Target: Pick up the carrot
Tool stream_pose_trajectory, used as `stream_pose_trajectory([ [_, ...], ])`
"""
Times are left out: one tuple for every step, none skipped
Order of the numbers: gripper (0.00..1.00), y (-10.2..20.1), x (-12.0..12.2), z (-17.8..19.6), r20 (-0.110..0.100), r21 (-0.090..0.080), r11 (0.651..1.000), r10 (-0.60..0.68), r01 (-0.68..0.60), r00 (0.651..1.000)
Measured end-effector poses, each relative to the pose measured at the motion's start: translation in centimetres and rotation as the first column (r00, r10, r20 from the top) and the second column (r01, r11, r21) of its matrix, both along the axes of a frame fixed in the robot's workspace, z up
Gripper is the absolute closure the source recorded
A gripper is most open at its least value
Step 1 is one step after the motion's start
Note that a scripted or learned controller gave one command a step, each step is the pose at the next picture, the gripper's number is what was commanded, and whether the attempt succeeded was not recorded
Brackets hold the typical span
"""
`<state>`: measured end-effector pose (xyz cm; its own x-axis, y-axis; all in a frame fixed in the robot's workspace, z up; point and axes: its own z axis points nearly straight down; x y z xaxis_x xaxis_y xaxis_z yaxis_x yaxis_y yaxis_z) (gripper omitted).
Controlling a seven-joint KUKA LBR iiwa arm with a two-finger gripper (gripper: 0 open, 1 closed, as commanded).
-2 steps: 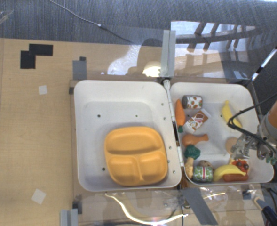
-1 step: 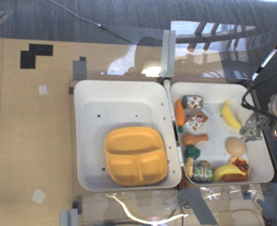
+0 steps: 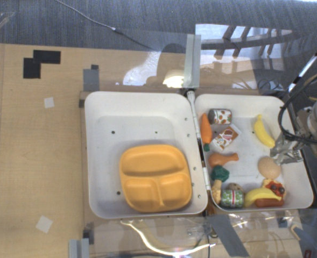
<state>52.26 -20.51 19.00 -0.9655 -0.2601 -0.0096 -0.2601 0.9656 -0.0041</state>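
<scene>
**Carrot lies at the right bin's left wall, gripper well apart from it**

The left bin [image 3: 99,144] holds a yellow divided tray [image 3: 155,177] in its near half. Just right of the wall dividing the two bins, the carrot [image 3: 205,128] lies lengthwise in the right bin [image 3: 303,198], green end toward the near side. Beside the carrot, to its right, sit a small can [image 3: 220,116] and a carton [image 3: 225,138]; nearer than the carrot lie a chicken drumstick [image 3: 224,158], a green vegetable [image 3: 219,173] and a round jar [image 3: 232,195]. Farther right of the carrot are a banana [image 3: 264,131], an egg [image 3: 269,168] and a second banana [image 3: 261,196]. The gripper [image 3: 285,150] hangs at the bin's right side, well apart from the carrot, nothing visible between its fingers; whether they are apart or together I cannot tell.
</scene>
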Motion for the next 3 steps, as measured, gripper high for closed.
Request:
stream_pose_trajectory([
  [1.00,-0.1,-1.8,-1.4,-0.003,-0.003,0.915,0.403,-0.403,0.915],
  [1.00,0.0,0.0,4.1,-0.003,-0.008,0.707,0.707,-0.707,0.707],
  [1.00,1.5,6.6,1.2,-0.005,-0.004,0.461,0.887,-0.887,0.461],
])
